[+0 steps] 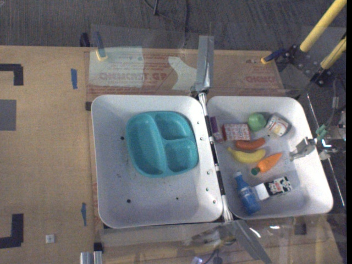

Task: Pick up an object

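Note:
The right bin (316, 199) holds several small items. A green apple (256, 120) and a small white cup (277, 126) lie at the back, with a pink box (236, 131) to their left. A red sausage (251, 144), a yellow banana (247, 156) and an orange carrot (268, 163) lie in the middle. A blue bottle (247, 192) and a black-and-white carton (279, 186) sit near the front. My gripper (304, 148) hangs at the bin's right side, right of the carrot and touching no item.
The left bin (107, 202) holds a teal divided plate (162, 143). A metal divider bar (204, 65) and a clear sheet lie behind the bins. Yellow-handled clamps (322, 23) stand at the back right.

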Action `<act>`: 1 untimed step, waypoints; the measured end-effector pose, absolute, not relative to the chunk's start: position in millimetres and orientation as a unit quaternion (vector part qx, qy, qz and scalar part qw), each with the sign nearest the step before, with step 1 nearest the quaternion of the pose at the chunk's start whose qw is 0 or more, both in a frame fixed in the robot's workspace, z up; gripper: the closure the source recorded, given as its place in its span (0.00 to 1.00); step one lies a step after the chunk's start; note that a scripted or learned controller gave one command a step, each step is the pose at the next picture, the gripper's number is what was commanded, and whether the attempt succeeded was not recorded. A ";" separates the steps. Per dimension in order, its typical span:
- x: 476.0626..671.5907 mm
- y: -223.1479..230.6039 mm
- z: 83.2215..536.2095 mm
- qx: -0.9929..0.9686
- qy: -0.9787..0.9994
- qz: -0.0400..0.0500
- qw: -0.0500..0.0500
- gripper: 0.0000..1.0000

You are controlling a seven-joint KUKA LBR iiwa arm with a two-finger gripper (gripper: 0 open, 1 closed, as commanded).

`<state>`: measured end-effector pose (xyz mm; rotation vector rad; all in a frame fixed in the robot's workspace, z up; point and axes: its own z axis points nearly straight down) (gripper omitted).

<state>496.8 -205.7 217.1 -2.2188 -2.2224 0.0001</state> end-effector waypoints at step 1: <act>544.0 -163.5 102.0 -0.742 -0.670 -0.004 -0.007 0.00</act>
